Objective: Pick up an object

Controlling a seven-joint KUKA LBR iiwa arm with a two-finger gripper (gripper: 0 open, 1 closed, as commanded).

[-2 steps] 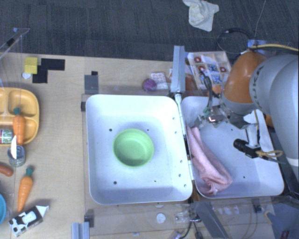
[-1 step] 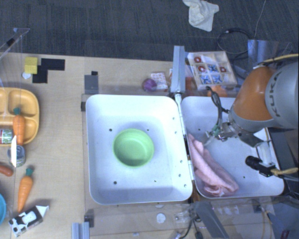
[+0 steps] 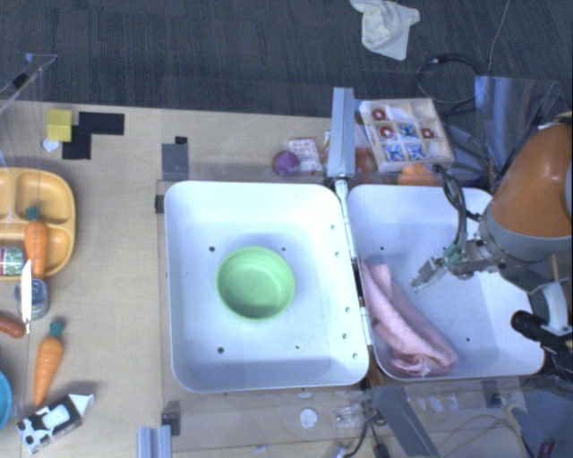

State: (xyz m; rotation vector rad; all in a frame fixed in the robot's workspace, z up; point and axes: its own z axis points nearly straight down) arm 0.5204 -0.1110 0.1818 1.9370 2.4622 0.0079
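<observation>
1. You have a pink cloth lying folded and rumpled in the right bin, along that bin's left wall and running down toward its lower left corner.
2. Your other candidate is a green bowl, sitting upright near the middle of the left bin, well apart from the cloth.
3. The gripper sits above the right bin's floor, right of centre in the frame, just up and to the right of the cloth's upper end. You can see nothing between its fingers, and the view is too small and blurred for you to tell how far apart they stand.
4. The arm, grey with an orange band, reaches in from the right edge of the frame over the right bin.
5. Above the bins, at the upper middle, you see a small purple object and a patterned box on the bench.
6. At the left edge lie a yellow divided tray and, below it, a toy carrot and a small cow-patterned carton.
7. A crumpled white rag lies on the dark floor at the top of the frame.
</observation>
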